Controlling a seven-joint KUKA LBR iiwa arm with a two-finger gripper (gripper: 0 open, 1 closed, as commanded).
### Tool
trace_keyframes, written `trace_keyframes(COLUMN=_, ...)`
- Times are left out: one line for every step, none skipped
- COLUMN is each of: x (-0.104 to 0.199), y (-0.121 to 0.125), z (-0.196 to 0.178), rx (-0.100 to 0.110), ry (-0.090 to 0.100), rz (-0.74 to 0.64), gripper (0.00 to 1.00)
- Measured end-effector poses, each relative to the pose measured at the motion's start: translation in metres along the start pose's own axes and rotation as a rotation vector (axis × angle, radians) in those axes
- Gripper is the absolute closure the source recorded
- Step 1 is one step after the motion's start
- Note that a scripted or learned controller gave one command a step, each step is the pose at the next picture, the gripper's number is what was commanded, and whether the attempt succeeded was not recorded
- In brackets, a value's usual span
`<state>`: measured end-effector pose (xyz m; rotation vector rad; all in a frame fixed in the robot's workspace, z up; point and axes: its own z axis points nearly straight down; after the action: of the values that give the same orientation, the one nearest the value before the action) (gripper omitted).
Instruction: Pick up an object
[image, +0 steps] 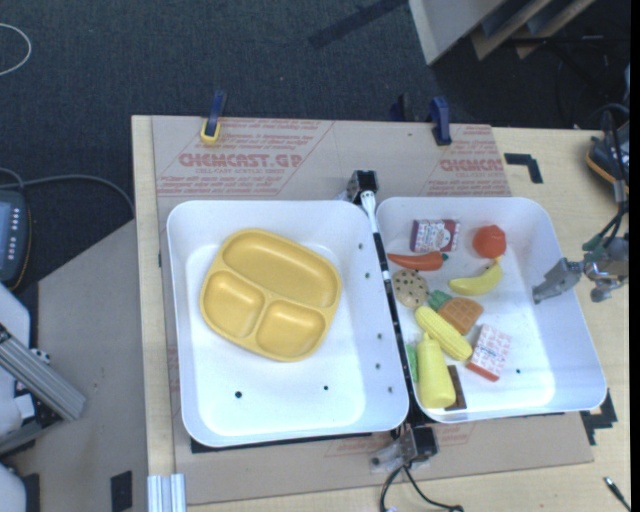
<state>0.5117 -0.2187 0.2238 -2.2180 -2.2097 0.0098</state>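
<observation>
The right white bin (560, 385) holds several toy foods: a red-and-white packet (433, 236), a red-orange ball (489, 241), a red chili (418, 261), a banana (477, 281), a round cookie (409, 288), a corn cob (443, 332), a yellow bottle (434, 372) and a white-and-red carton (490, 352). My gripper (578, 278) hangs over the bin's right side, apart from all the items. Nothing is seen in its grasp. The banana is the closest item, to its left.
The left white bin (190, 300) holds a yellow divided plate (270, 293). A black divider with clips (380, 270) runs between the bins. Blue and yellow clamps (212, 118) hold the board's far edge. Cables lie on the dark floor at left.
</observation>
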Motion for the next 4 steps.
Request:
trace_keyframes(x=0.0, y=0.003, z=-0.007, rx=-0.013, ry=-0.004, rz=-0.004, gripper=0.0)
trace_keyframes(x=-0.002, y=0.006, z=0.056, rx=-0.006, ry=0.0, rz=-0.003, gripper=0.0)
trace_keyframes(x=0.004, y=-0.001, z=0.103, rx=-0.006, ry=0.0, rz=-0.003, gripper=0.0)
trace_keyframes(x=0.005, y=0.002, z=0.137, rx=-0.014, ry=0.002, rz=-0.004, gripper=0.0)
